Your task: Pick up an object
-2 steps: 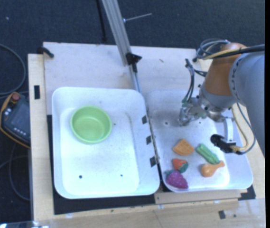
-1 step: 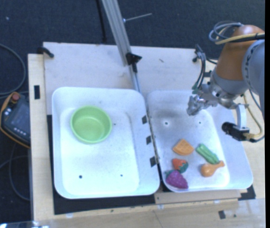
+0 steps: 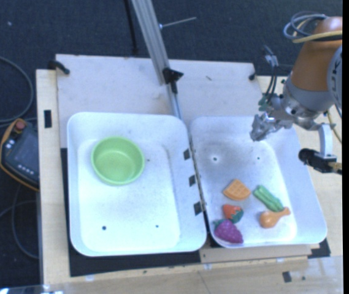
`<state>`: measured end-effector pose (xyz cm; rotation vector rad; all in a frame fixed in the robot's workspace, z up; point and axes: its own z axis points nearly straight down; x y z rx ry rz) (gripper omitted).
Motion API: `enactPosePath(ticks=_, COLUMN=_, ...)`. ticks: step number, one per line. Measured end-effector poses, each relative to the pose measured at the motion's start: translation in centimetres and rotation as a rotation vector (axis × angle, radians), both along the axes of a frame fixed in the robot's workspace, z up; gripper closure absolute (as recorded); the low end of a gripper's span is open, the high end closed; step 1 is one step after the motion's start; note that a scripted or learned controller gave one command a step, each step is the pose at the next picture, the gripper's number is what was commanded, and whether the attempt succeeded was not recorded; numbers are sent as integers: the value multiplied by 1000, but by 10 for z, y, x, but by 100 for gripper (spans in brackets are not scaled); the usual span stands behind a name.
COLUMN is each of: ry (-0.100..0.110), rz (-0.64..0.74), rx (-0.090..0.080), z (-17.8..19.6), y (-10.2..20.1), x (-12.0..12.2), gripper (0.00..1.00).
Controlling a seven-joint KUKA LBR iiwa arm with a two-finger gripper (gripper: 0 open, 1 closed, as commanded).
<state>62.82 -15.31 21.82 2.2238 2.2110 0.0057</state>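
2 white bins side by side on the bench. Left bin has 1 green bowl, sitting in its far-left part, upright. Right bin has 5 toy food items, all bunched at its near end: 1 orange waffle-like piece, 1 green pod-shaped veg just right of it, 1 orange drumstick-shaped piece near the green one & close to or touching it, 1 red strawberry w/ green leaves below the waffle piece, 1 purple grape bunch at the bin's near edge, just beside the strawberry.

Arm comes in from the right at the far side, orange band up top, grey wrist angled down & left. Gripper sits over the far-right part of the right bin, well apart from the food cluster, nothing visibly between its tips. Jaw state: can't tell at this res. 1 slanted metal pole runs from the far edge down to between the bins. 1 pendant-type controller lies off the bench at left.
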Motion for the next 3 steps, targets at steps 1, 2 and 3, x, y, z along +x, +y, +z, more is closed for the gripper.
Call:
enactPosePath(ticks=1, ry=1, rz=8, rx=0, z=40, y=-1, x=1, gripper=100)
enactPosePath(ticks=2, ry=5, rz=13, rx=3, z=38, y=61, x=0, gripper=100)
enactPosePath(ticks=3, ry=7, rz=12, rx=2, z=25, y=116, x=-5, gripper=100)
